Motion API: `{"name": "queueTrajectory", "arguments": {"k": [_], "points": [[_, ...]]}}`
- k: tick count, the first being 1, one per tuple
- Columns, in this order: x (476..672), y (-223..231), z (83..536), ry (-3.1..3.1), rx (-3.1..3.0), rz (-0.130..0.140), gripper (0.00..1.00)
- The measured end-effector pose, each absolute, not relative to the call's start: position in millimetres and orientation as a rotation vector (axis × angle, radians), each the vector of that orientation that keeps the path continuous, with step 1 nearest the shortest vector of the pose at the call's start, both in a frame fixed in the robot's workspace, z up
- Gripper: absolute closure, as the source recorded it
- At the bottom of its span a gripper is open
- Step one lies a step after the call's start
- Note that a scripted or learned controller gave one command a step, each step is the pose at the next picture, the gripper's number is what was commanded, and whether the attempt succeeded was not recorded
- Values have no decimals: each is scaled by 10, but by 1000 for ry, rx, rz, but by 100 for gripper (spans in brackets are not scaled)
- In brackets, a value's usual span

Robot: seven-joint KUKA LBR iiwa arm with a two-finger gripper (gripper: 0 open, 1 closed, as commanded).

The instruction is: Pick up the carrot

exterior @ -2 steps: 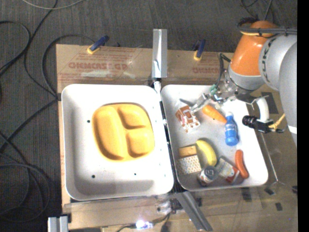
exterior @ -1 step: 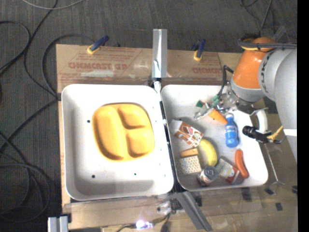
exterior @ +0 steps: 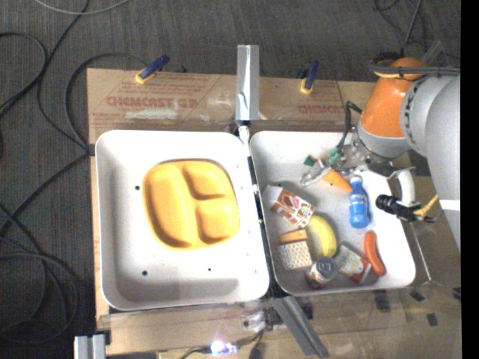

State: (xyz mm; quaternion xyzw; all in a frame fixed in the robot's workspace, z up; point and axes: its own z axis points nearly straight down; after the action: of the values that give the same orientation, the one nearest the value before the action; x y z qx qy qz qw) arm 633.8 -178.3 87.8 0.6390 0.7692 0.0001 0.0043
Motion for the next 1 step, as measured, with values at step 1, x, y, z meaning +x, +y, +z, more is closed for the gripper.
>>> {"name": "queueTrajectory", "arguments": {"k": [1], "points": [[6349, -1779, 987, 2409, 2000, 3, 100]]}}
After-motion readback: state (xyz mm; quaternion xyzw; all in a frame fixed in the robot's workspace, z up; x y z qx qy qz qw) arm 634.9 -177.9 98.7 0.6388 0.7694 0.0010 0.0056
